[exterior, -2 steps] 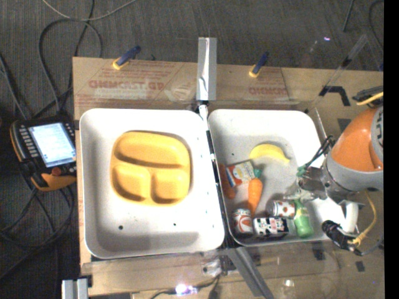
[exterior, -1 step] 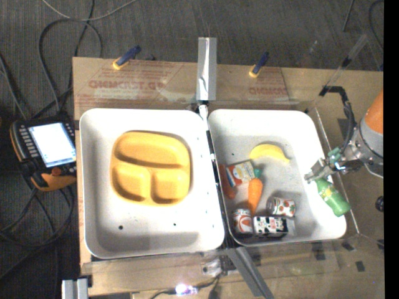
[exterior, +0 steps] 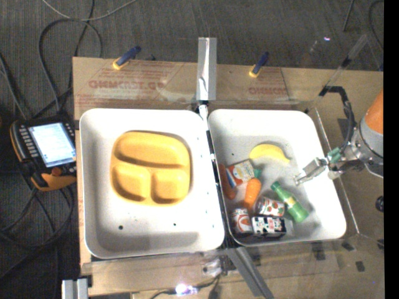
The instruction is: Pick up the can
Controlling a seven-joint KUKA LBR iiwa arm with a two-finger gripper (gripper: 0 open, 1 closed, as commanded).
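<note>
Crowding the can [exterior: 240,220] at the right bin's [exterior: 312,126] near edge, neighbours could foul my pincer [exterior: 312,170]; its spread, I cannot tell.

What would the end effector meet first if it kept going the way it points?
Probably the green bottle, just below-left of the end effector; the banana lies farther up-left. Height above the bin is unclear.

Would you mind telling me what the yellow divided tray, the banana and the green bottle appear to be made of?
The yellow tray looks like moulded matte plastic, with smooth rounded compartments. The banana seems a plastic toy, given its even yellow colour, though that is uncertain. The green bottle appears to be glossy plastic with a pale neck.
</note>
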